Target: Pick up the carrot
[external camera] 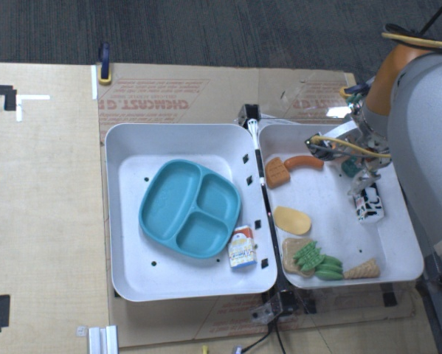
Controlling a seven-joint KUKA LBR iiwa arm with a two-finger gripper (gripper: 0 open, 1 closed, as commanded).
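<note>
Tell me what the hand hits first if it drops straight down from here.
Probably the bare floor of the right bin, just right of the carrot. The hand seems offset from it, though depth is unclear.

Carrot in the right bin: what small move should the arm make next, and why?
Probably shift the gripper a little toward the camera view's left and lower it over the slim orange carrot. The carrot lies on the right white bin's floor near the far wall, beside the orange-brown bread piece, with nothing gripping it, and the gripper sits to its right.
</note>
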